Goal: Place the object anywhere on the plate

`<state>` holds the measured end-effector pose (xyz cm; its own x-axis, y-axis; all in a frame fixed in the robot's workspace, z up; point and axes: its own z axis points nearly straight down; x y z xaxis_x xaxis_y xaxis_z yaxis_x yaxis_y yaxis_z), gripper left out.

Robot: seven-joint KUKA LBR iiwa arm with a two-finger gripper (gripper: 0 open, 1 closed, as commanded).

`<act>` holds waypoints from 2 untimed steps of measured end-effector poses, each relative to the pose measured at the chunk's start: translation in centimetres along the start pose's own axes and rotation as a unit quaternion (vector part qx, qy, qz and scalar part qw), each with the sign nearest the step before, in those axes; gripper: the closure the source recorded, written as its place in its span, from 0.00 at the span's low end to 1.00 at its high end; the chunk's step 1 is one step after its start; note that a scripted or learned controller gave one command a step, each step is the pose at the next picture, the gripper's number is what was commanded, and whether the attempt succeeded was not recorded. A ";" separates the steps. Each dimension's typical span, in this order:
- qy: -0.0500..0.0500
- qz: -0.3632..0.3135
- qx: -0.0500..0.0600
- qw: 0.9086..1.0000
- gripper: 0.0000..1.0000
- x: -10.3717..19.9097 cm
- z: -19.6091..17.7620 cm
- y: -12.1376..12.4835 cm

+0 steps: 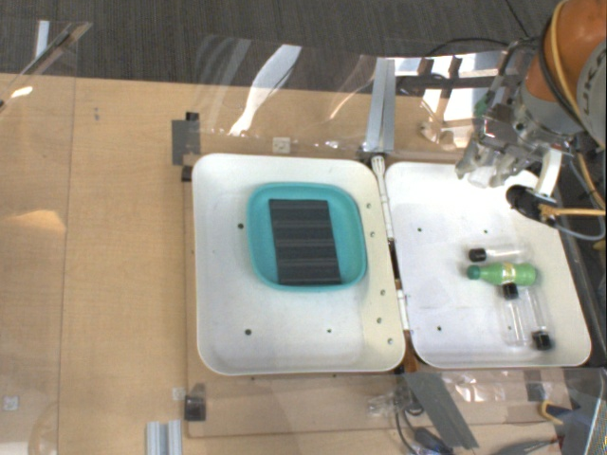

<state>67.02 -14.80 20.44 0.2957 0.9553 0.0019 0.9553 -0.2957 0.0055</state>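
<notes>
In the right bin (569, 344), a small green bottle (503, 274), on its side.

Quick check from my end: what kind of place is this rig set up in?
Probably a robotics lab test bench: two white bins on a wooden bench, clear shields around them, loose cables, and a teal plate set as target.
</notes>
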 end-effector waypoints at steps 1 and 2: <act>0.000 -0.101 0.001 0.995 1.00 2.4 4.3 -6.8; 0.000 -0.160 0.000 0.987 1.00 9.6 1.8 -12.1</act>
<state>58.32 -2.02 18.58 -0.0217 0.9998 0.0010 0.9997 0.0217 0.0058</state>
